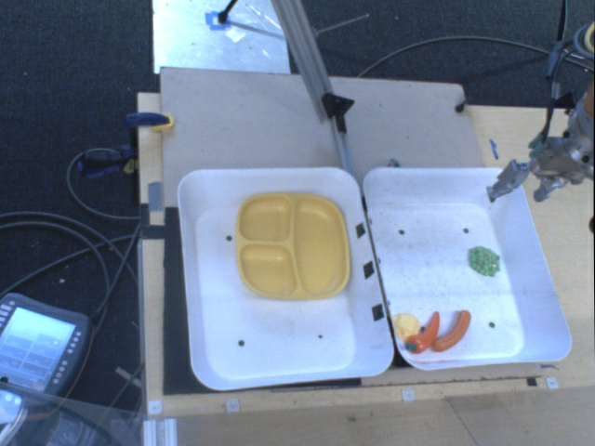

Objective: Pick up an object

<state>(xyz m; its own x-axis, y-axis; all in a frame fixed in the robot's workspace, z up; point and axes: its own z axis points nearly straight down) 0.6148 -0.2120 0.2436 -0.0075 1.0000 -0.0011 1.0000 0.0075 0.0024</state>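
Gripper spread wide, nothing held, above right bin's far corner | green toy, sausage, pepper below | yellow tray in left bin

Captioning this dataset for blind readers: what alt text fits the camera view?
A two-finger gripper hangs open over the far right rim of the right white bin, which holds a green leafy toy, an orange sausage-shaped toy, a red pepper-like toy and a small yellow toy. The left white bin holds a yellow three-compartment plastic plate.
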